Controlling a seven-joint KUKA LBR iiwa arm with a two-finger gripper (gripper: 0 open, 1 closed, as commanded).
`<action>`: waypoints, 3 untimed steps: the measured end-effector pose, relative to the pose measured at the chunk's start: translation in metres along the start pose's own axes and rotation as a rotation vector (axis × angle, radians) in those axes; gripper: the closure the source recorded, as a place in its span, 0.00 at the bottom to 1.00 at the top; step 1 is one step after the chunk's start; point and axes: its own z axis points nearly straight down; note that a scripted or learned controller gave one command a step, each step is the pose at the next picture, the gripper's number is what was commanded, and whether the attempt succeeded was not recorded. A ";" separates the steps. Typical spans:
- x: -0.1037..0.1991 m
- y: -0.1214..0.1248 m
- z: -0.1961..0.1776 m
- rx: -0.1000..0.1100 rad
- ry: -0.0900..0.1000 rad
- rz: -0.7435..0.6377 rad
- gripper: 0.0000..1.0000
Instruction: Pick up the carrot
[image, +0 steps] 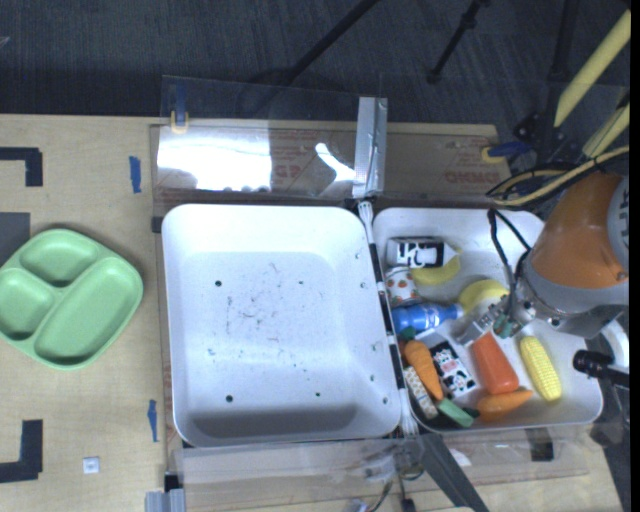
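The carrot (422, 368), small, orange and tapered, lies in the right bin (585, 408) near its left wall, just below a blue bottle (425, 318). My gripper (497, 322) hangs over the middle of that bin, above the top end of an orange-red block (494, 364). It is to the right of the carrot and a little farther back, with a black-and-white card (456, 372) between them. The arm's orange band (580, 245) rises behind it at the right.
The right bin also holds a black can (415, 250), a banana (440, 272), a lemon (481, 293), a corn cob (541, 367), an orange piece (506, 402) and a green item (456, 413). The left bin (270, 310) adjoins it. A green divided plate (66, 297) sits far left.
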 end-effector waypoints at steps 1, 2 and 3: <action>0.000 0.001 -0.010 -0.003 -0.002 0.000 1.00; 0.000 0.001 -0.010 -0.003 -0.002 0.000 0.00; -0.022 -0.062 0.001 0.003 -0.001 0.008 0.00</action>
